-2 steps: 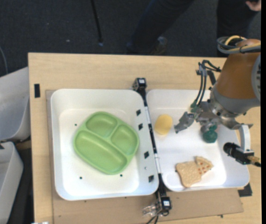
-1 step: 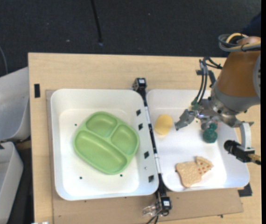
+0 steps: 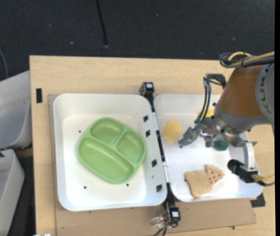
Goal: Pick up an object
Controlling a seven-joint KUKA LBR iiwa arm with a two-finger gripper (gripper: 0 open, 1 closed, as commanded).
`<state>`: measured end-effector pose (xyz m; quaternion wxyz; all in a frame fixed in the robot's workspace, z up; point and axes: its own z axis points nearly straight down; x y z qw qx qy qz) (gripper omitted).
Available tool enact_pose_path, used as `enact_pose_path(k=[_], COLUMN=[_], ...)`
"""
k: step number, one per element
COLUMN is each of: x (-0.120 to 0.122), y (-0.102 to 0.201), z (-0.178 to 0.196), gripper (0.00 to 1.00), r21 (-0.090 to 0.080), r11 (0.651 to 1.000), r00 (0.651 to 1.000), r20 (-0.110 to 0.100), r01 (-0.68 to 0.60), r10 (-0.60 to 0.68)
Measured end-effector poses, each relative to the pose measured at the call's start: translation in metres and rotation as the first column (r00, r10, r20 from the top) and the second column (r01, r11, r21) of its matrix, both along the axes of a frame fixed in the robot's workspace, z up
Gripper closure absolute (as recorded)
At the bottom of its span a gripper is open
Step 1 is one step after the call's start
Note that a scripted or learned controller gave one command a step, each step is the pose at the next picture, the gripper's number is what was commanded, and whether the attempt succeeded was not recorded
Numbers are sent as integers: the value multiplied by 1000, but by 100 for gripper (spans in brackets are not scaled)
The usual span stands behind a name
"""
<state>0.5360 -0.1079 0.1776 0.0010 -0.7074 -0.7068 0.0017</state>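
Note:
In the right bin a round yellow object lies near the left wall. A tan slice of toast lies toward the front. My gripper hangs over the right bin, just right of the yellow object and above the toast. Nothing shows between its fingers. A small teal object peeks out under the wrist, partly hidden by the arm.
The left bin holds a green divided plate. A black-clipped divider separates the two bins. The grey and orange arm covers the right bin's back right part. Cables run along the bin's right side.

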Motion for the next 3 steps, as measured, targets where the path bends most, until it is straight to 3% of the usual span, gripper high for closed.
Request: enact_pose_path(k=[2, 3], x=[3, 4], y=[2, 2], z=[-79, -66], gripper=[0, 100], r21=[0, 1], r11=[1000, 1000], r00=[1000, 1000], r20=[1, 6], r01=[2, 9], r10=[-2, -9])
